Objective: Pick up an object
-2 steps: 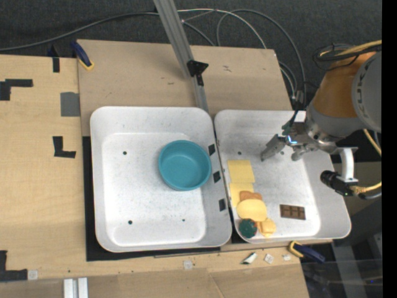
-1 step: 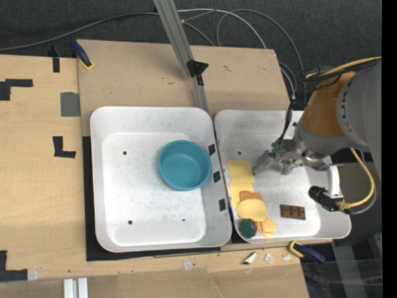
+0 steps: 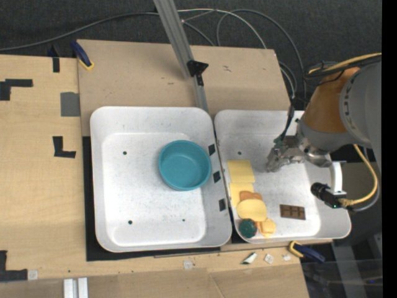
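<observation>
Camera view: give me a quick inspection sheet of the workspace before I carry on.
Surface: two white bins, left bin, right bin, on a cardboard bench.
Job's things: teal bowl in left bin; yellow block, small food toys, brown bar in right bin.
Clutter: clamps at bench edges.
Gripper: gripper low over right bin, holding nothing visible.
Cables: black cables behind bench.
Surroundings: slanted metal post.

A slanted grey metal pole [image 3: 180, 39] crosses the brown cardboard-topped table [image 3: 248, 79], where black cables [image 3: 248, 20] loop and blue-and-yellow clamps [image 3: 82, 54] grip its edges.
</observation>
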Robot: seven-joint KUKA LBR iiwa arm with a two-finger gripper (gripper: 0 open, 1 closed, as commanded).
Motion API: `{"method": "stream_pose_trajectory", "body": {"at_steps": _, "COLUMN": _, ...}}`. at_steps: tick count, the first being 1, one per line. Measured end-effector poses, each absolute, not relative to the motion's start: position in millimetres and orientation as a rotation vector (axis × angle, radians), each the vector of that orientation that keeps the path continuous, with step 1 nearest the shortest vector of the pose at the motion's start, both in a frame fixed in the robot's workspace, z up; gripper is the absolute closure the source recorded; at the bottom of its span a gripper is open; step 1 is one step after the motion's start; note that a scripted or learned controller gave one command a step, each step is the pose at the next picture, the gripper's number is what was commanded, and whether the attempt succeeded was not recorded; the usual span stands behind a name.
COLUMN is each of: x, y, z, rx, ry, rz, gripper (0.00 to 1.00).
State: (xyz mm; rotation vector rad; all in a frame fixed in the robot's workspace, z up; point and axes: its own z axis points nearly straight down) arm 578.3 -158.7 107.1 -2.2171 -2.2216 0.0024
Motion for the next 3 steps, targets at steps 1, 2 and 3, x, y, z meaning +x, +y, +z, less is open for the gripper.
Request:
{"method": "stream_pose_trajectory", "body": {"at_steps": 1, "x": 583.4, "y": -163, "z": 169, "rx": -2.223, "ry": -2.226, "rz": -0.004, "gripper": 1.00}}
{"method": "stream_pose_trajectory", "body": {"at_steps": 2, "x": 584.6, "y": -157, "z": 212, "rx": -2.221, "ry": -2.226, "rz": -0.003, "gripper": 1.00}}
{"method": "stream_pose_trajectory", "body": {"at_steps": 3, "x": 588.0, "y": -161, "z": 275, "rx": -2.223, "ry": -2.227, "rz": -0.004, "gripper": 1.00}}
